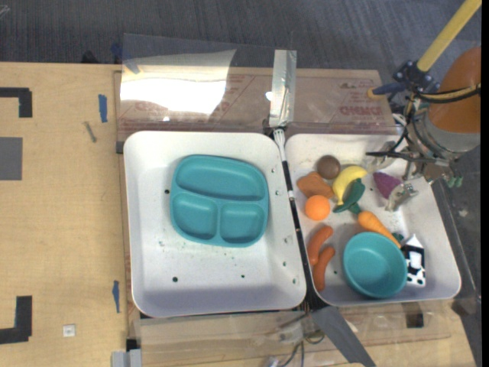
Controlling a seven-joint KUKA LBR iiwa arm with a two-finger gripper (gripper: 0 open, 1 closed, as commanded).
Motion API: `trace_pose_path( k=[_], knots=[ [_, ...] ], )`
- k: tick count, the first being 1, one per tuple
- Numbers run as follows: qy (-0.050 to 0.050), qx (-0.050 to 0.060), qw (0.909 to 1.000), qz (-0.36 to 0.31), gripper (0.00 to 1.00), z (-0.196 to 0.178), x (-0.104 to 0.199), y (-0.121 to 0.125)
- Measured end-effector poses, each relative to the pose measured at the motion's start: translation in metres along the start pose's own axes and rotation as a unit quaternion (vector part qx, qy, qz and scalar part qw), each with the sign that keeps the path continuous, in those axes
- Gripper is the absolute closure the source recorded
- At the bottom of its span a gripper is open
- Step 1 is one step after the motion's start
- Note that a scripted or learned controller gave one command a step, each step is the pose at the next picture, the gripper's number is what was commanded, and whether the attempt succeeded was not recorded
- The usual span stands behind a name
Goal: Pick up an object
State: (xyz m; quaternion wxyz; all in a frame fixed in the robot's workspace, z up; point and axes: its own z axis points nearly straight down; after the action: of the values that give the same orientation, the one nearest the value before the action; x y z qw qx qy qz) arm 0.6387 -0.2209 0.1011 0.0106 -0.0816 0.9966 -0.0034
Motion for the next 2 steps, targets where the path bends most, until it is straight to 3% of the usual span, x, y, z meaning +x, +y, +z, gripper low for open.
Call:
trace_pose_path(
  k=[1, 2],
  knots=[
    [-0.005, 0.003, 1.0000, -0.001, 1.00, -0.0137, -0.0036, 0.0001],
    [-0.005, 0.002, 1.0000, -0.001, 0.00, -0.0129, -0.0034, 0.0005]
  ],
)
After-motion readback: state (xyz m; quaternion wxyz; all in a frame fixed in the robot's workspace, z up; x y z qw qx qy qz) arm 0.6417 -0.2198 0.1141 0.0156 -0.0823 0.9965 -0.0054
